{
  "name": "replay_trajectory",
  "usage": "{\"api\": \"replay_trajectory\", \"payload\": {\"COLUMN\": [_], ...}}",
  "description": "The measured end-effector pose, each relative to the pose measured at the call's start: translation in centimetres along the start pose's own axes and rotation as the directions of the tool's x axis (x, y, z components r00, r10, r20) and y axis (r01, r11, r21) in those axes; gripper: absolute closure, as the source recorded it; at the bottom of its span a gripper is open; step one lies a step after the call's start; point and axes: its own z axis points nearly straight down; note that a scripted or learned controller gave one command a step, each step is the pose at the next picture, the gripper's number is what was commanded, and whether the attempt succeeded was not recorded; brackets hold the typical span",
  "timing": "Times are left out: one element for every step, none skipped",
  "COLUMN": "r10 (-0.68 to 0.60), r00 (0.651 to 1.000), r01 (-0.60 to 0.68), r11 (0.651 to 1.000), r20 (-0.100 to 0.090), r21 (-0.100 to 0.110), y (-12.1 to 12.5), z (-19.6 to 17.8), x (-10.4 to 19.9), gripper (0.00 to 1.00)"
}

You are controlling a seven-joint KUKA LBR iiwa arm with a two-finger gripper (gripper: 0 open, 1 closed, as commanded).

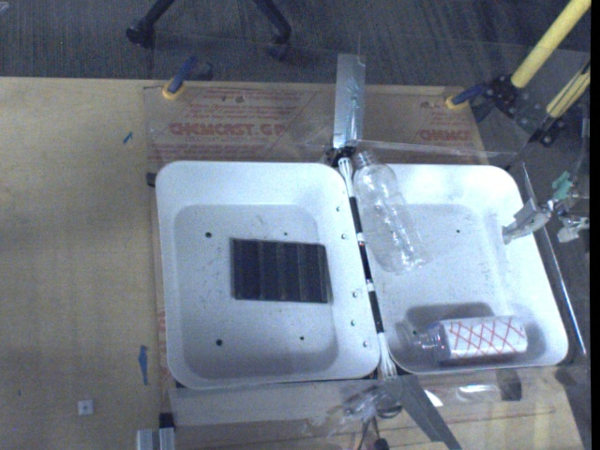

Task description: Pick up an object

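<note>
Fingers on the gripper (pixel 542 221) were too pale and blurred at the right edge of the frame to tell whether they stood apart or together; nothing showed between them. The gripper sat at the right rim of the right bin (pixel 487 181), about halfway down the frame.

In the camera view, three things lay in the bins, all to the left of the gripper. The nearest was a clear plastic bottle (pixel 389 218), lying on its side in the upper left part of the right bin, its cap end toward the top of the frame and its body just beside the seam between the bins. It lay apart from the gripper, with bare bin floor between them. Below it, in the lower part of the same bin, a packet (pixel 478 337) with a red lattice pattern on white lay flat, its length running left to right, near the lower rim. A dark ribbed slab (pixel 280 270) lay flat at the middle of the left bin (pixel 178 251), well apart from the gripper. Both bins rested on the tan bench (pixel 66 251).
</note>
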Motion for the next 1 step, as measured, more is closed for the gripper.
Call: {"api": "replay_trajectory", "payload": {"r10": [0.213], "r00": [0.977], "r01": [-0.213], "r11": [0.977], "r20": [-0.001], "r21": [0.003], "y": [-0.13], "z": [12.22], "x": [7.83], "gripper": [0.0]}}
